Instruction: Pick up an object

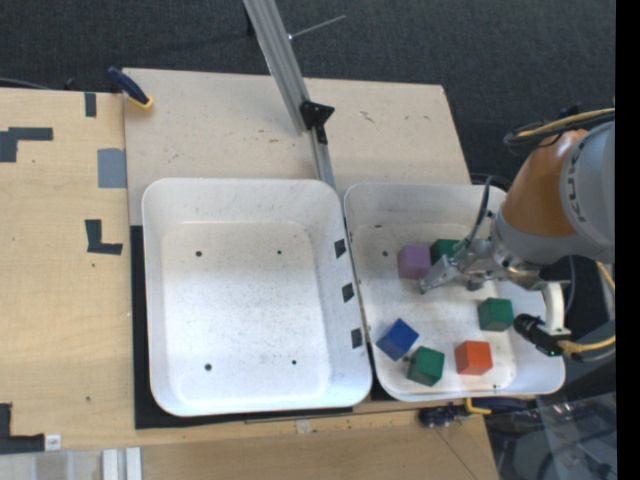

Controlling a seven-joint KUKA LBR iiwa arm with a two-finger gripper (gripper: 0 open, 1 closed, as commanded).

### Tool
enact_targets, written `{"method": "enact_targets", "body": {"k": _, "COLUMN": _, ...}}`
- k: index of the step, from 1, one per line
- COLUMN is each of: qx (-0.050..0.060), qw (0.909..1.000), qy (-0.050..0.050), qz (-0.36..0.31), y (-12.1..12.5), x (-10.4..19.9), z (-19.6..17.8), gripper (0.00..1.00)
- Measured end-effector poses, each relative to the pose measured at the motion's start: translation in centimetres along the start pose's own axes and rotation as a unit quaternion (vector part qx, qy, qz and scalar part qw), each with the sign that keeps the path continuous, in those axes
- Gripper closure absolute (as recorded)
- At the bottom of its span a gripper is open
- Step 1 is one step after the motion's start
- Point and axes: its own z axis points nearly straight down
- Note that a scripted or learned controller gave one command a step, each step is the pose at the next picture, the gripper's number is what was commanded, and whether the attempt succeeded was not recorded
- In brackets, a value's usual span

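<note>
Bench: two white bins side by side; the left bin [240, 298] carries nothing I need, the right bin [455, 208] carries all the blocks.

My claw [440, 276]: low inside the right bin, near its middle, reaching in from the right edge. Whether it is released or clenched I cannot tell; the tip is small and dark against the wrist, and I see nothing between it that I could call a grasp.

Nearest thing: the purple block [414, 261], toward the bin's left wall and a little toward its far edge from my tip, just beside it, possibly touching. It looks like a cube, so no long axis matters.

Also close: a green block [446, 250] just behind the purple one toward the far edge, partly hidden by my wrist.

Others: a second green block [495, 314] near the right wall; an orange block [474, 357], a third green block [426, 365] and a blue block [398, 339] along the near edge, well apart from my tip.

Judgement: the purple block is the likely target. The move turns on shifting slightly leftward so the tip straddles it rather than nudging its side; a push could slide it against the green block behind.
</note>
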Motion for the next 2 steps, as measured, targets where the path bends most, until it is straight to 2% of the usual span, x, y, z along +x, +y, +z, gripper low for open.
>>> {"method": "enact_targets", "body": {"k": 1, "qx": 0.0, "qw": 1.0, "qy": 0.001, "qz": -0.001, "y": 0.1, "x": 0.1, "z": -1.2, "gripper": 1.0}}
{"method": "enact_targets", "body": {"k": 2, "qx": -0.004, "qw": 1.0, "qy": -0.001, "qz": 0.0, "y": 1.1, "x": -0.3, "z": -6.7, "gripper": 1.0}}
